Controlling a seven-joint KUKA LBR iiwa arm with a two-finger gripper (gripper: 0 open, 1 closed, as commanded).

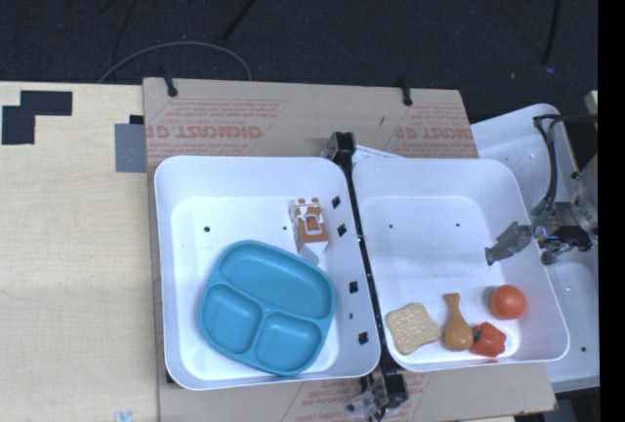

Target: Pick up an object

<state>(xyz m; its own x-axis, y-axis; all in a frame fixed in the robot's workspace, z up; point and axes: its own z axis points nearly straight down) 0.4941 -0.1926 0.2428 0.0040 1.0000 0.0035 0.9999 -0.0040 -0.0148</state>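
Note:
In the right bin (430, 215), along its front wall, lie a slice of toast (411, 327), a tan drumstick (455, 322), a small red piece (488, 340) and an orange-red ball (507, 302). My gripper (530, 244) reaches in over this bin's right rim, just above and to the right of the ball. It is open, with one grey finger (505, 243) pointing into the bin and nothing between the two fingers. The left bin (186, 205) holds a blue divided plate (267, 307) and a small orange and white toy (311, 222).
A black divider (354, 244) with clips runs between the two bins. Both bins rest on a cardboard sheet (293, 122) on the bench. Pale wood tabletop (68, 244) extends to the left. Cables hang by the wrist at the right edge.

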